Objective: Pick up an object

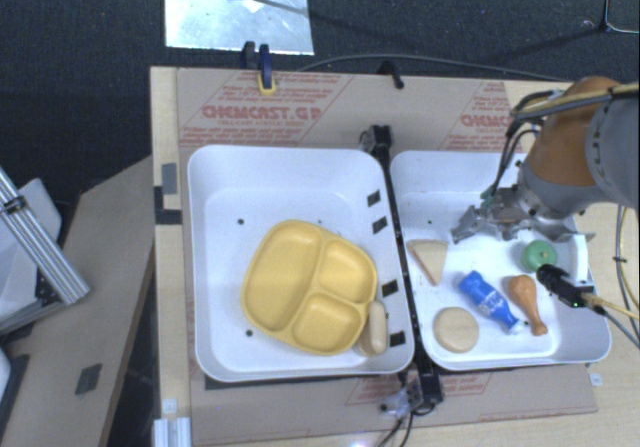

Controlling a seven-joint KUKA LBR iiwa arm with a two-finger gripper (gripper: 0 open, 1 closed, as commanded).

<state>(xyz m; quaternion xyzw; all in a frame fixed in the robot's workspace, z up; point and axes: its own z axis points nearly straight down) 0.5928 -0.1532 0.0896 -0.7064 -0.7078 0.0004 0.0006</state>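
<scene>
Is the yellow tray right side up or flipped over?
Right side up. The yellow tray lies flat in the left bin with its compartments facing up, their hollows and dividing ridges plainly visible.

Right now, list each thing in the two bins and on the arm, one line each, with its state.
yellow divided plate: flat in left bin, nothing in its compartments
bread roll: lying against the plate's rim
cheese wedge: flat in right bin
blue bottle: on its side
drumstick: lying beside the bottle
round cookie: flat
green ball: resting near the arm
gripper: low over right bin
</scene>
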